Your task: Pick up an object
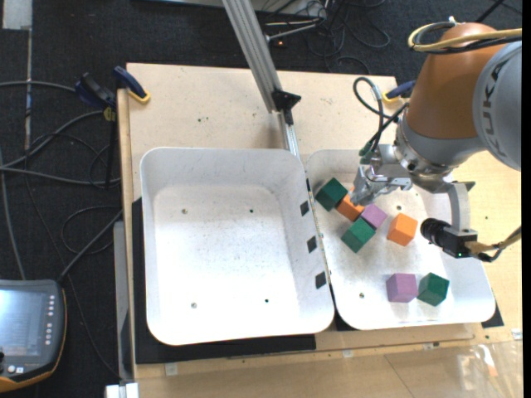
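Several small blocks lie in the right bin. A green block, an orange block, a pale purple block and another green block huddle together near the bin's upper left. Apart from them sit an orange block, a purple block and a green block. My gripper hangs low over the cluster, right above the orange block's far end, between the first green block and the pale purple one. The gripper body hides its tips.
The left bin stands beside the right one, their walls meeting at mid-bench. A slanted metal bar reaches down from the top to the bins' junction. Cables loop off my wrist at the right.
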